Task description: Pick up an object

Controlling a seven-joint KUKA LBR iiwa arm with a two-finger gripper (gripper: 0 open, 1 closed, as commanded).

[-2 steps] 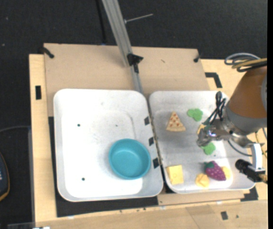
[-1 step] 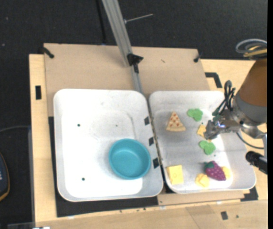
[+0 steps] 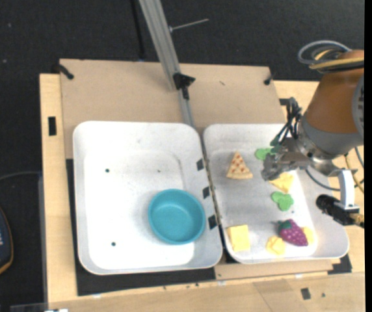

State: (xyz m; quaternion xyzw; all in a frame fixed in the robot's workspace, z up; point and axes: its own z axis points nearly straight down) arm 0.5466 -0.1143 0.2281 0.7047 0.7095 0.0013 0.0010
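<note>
Grey jaws (image 3: 276, 166) hang low in the right bin (image 3: 222, 145), covering part of a yellow piece (image 3: 281, 184); whether they are apart or together, I cannot tell.

Two white bins (image 3: 95, 174) (image 3: 251, 138). One blue bowl (image 3: 176, 216). One pizza slice (image 3: 239, 167). One purple grape bunch (image 3: 293, 232). Two green pieces (image 3: 282, 201) (image 3: 263, 153). Three yellow pieces (image 3: 239, 237) (image 3: 276, 244) (image 3: 282, 184). One gripper (image 3: 272, 169).
</note>
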